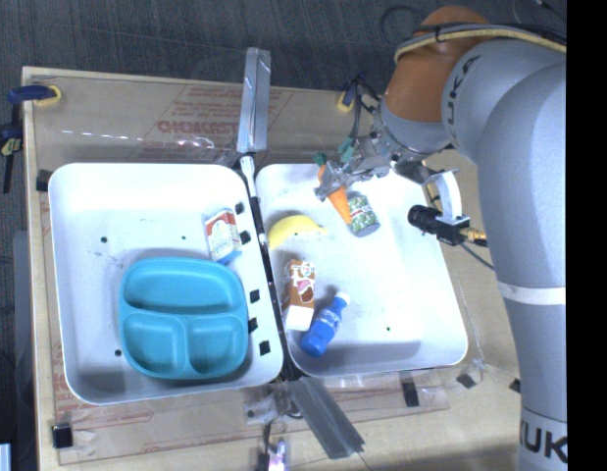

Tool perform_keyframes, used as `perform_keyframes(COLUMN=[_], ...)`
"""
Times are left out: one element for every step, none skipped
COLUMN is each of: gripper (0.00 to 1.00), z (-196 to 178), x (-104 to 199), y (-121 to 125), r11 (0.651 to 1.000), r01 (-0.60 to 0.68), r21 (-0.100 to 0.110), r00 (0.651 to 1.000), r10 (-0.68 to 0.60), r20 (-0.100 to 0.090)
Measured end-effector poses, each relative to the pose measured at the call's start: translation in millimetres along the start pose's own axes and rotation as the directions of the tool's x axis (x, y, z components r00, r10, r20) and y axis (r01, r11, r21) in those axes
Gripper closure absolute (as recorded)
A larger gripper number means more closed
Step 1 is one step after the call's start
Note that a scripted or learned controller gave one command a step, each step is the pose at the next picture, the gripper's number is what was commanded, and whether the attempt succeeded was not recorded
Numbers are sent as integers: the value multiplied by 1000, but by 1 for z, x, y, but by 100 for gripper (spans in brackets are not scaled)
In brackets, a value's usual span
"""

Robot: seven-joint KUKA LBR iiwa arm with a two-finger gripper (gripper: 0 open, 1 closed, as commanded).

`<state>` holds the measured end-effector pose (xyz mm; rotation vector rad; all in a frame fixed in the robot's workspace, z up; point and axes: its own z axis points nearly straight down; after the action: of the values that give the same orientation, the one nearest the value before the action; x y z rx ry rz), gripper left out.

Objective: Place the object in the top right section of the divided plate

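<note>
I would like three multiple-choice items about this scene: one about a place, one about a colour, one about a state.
1. Where is the plate?
A. left bin
B. right bin
C. outside the bins

2. What colour is the bottle?
A. red
B. blue
C. green

3. How does the bottle rest?
A. upright
B. on its side
C. on the plate

Answers:
1. A, the plate sits on the floor of the left bin.
2. B, its body is blue, with a white cap.
3. B, it lies flat in the right bin, below the banana.
</note>
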<state>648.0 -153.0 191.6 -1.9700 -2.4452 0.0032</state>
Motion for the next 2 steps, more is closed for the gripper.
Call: perform_keyframes(gripper=[100,100], z=[81,1], x=[62,142], y=[-17,-52], r11=[980,970], r01=[-199,-245], r21=[2,1], r00=[980,970], r10=[199,245], r20=[0,0])
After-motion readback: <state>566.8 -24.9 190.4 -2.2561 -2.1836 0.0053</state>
